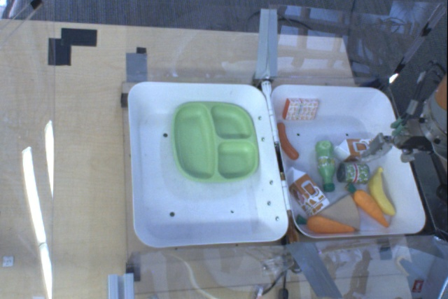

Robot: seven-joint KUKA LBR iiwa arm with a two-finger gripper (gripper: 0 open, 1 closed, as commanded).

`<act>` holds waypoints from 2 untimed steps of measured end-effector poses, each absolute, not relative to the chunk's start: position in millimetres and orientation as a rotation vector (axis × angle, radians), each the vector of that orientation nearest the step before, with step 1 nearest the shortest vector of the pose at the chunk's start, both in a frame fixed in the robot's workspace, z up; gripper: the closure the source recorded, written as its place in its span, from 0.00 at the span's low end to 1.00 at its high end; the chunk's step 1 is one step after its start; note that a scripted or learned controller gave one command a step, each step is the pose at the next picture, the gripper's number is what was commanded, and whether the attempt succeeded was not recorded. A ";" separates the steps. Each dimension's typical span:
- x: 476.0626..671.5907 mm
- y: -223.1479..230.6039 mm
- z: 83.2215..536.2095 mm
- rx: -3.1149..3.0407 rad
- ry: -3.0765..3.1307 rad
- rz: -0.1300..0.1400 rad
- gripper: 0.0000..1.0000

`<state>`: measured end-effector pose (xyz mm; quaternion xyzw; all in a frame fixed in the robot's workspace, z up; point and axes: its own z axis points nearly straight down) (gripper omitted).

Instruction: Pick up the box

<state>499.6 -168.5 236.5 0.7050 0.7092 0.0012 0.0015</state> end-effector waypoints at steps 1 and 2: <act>522.3 -147.9 161.0 2.249 2.192 0.002 0.00; 569.9 -129.7 99.3 2.357 2.069 0.007 0.00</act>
